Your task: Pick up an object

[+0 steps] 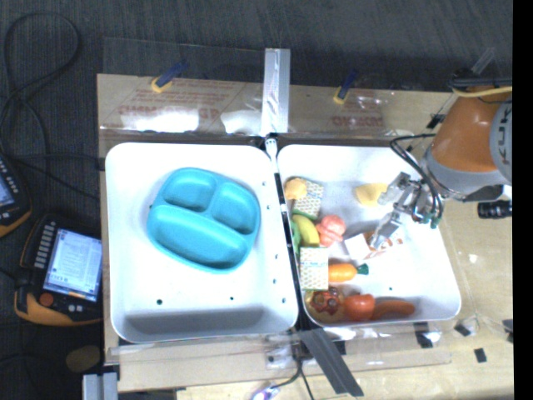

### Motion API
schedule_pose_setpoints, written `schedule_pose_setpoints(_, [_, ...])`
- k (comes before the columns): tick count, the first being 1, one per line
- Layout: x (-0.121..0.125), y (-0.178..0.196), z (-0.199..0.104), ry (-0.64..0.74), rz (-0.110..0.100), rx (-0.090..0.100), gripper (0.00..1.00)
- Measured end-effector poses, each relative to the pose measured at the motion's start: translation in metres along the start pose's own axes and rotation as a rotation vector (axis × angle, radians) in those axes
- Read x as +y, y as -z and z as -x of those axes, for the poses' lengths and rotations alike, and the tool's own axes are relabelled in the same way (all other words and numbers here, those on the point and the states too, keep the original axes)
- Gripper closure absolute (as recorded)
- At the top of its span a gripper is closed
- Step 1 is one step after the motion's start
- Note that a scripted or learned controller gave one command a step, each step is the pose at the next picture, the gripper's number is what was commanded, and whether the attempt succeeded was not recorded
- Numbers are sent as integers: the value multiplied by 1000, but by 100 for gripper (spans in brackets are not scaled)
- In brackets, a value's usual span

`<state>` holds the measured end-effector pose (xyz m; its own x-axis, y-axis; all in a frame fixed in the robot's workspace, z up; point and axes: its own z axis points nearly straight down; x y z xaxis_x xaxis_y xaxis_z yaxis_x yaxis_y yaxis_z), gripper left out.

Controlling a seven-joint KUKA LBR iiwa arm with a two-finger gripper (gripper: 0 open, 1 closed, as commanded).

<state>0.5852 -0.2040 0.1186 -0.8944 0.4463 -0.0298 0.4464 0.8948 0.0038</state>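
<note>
Near edge of right bin (pixel 445 294): a red tomato-like piece (pixel 360 307) touching a long reddish-brown sausage shape (pixel 393 308), with a dark round item (pixel 325 301) just left of them in the corner.

Next back: orange carrot (pixel 341 271) with green top, lying flat, touching a pale patterned packet (pixel 314 267) on its left.

Mid bin: green-yellow banana-like piece (pixel 306 231) along the left wall, pink round item (pixel 331 227) touching it on the right. A small white card with red marks (pixel 375 244) lies on the bin floor, directly under the end effector (pixel 390 227).

End effector hangs low over the bin's middle right, tilted toward the left; fingers blurred against the card, so cannot tell how far open, and nothing visibly between them.

Farther back: yellow lump (pixel 369 193) alone near the far wall; yellow-orange piece (pixel 295 188) with checkered packet (pixel 312 197) at far left corner.

Left bin (pixel 133 307): blue compartment tray (pixel 204 217), apart from the walls.

Surface (pixel 200 107) beyond carries clear plastic sheeting.
</note>
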Motion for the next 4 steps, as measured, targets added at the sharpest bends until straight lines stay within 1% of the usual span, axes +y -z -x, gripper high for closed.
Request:
schedule_pose_setpoints(1, [-12, -8, -8, -204, 11, -8, 0])
schedule_pose_setpoints(3, [-19, -8, -16, -437, 9, -10, 0])
schedule_pose_setpoints(4, [-29, -9, -22, -769, 13, 5, 0])
